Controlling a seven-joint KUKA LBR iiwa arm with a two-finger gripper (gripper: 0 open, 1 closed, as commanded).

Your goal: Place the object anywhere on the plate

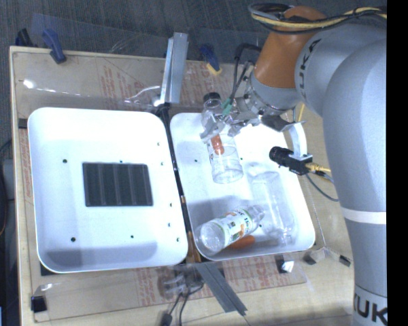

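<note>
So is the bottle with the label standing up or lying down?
Lying down. The labelled bottle rests on its side near the right bin's front wall.

arm [353,148] | "KU" at base, cut off | bottle [230,229] label | unreadable

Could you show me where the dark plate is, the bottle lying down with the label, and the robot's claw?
dark plate [117,184], camera view, its ribbed middle.
labelled bottle [229,228], camera view, on its label.
gripper [221,123], camera view, between its fingertips, at the upright clear bottle [224,158].
</note>
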